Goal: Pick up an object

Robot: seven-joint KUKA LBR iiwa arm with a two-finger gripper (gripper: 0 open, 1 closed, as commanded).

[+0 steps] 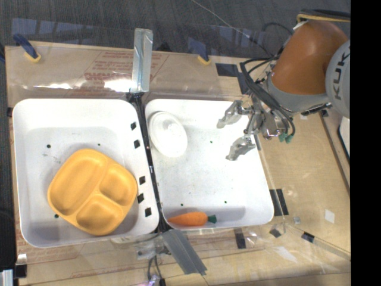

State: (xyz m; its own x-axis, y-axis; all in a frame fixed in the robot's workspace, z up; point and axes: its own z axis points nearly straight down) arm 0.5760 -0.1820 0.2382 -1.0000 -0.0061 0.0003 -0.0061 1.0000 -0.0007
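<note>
The carrot [188, 220] lies in the right bin [262, 186], at the lower middle of the frame, tight against the bin's near wall. Its long axis runs almost level across the picture, the orange tip pointing left and the small green top at its right end. A white round lid-like dish [167, 133] sits in the same bin's upper left corner, well apart from the carrot. The arm [306, 58] reaches in from the upper right of the frame, its orange band above the wrist, and the tool [236, 133] hangs over the right side of the right bin, tilted toward the left. Its two fingers stand spread wide with nothing between them. In the left bin [30, 130], at lower left, rests a yellow divided tray [92, 190].
</note>
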